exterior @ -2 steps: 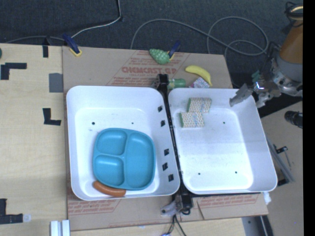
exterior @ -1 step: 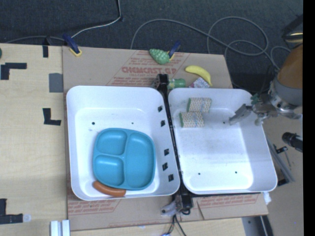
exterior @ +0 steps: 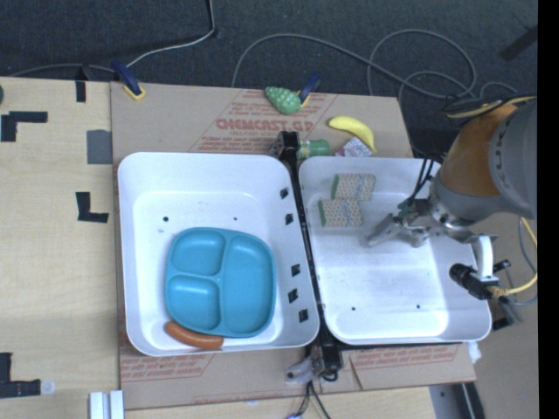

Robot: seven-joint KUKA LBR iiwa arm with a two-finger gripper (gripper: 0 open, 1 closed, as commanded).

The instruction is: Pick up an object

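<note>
1. Two white bins sit side by side on the bench [exterior: 52, 234]: the left bin [exterior: 140, 182] and the right bin [exterior: 454, 321].
2. My fingers [exterior: 377, 234] hang low inside the right bin, pointing left, spread a little, with nothing between them.
3. Just up and to the left of them lie two patterned sponge blocks [exterior: 345, 199], touching each other, near the bin's far wall.
4. The left bin carries a blue divided plate [exterior: 220, 282], and an orange sausage [exterior: 194, 336] lies at the plate's near edge.
5. Beyond the bins, on the cardboard, rest a yellow banana [exterior: 352, 131] and a green toy [exterior: 284, 99].
</note>
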